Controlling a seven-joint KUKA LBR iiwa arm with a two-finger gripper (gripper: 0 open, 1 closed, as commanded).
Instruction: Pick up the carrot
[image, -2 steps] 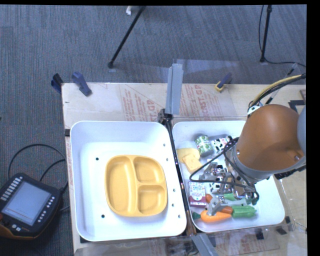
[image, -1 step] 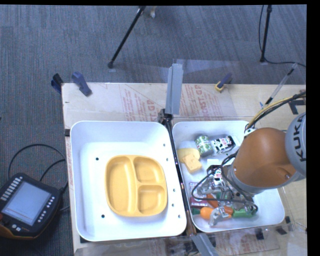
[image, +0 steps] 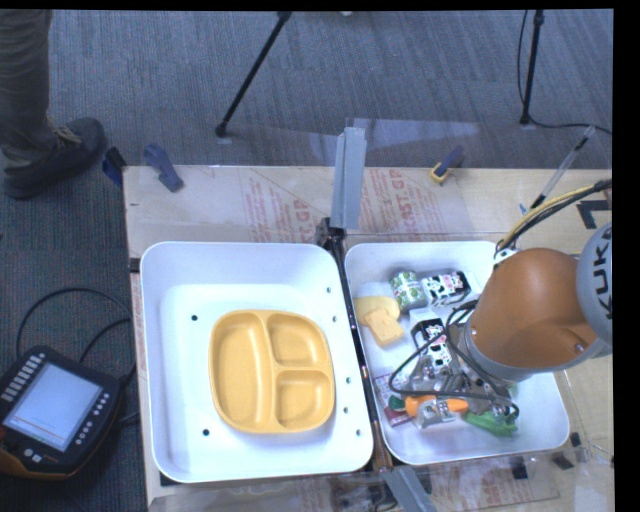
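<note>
A wooden bench (image: 250, 200) with printed red lettering stands on grey carpet (image: 300, 80), seen from above at a slant. Two shallow white bins sit on it side by side, touching along their inner edges. The left bin (image: 170, 330) holds a yellow divided plate (image: 271, 371) with three compartments, lying flat near the bin's middle with bare white floor on every side of it. The right bin (image: 545, 425) is crowded: a small green can (image: 405, 288) and a black-and-white patterned carton (image: 445, 287) lie near its far wall, a pale yellow cheese wedge (image: 379, 317) sits just beside the inner edge, and a green object (image: 492, 423) lies near the front wall. The carrot (image: 432, 405), orange, lies lengthwise near the front of the right bin, close to the front-left corner. The arm's orange band (image: 530, 305) covers much of the bin's right half. The gripper (image: 447, 408) is down at the carrot, and its metal parts overlap the carrot's middle; I cannot tell whether the claw is open or closed on it. On the floor beyond the bench stand dark tripod legs (image: 255, 70), a person's shoe (image: 50, 150) shows at the far left, and a handheld control pendant (image: 55, 410) lies left of the bench.
</note>
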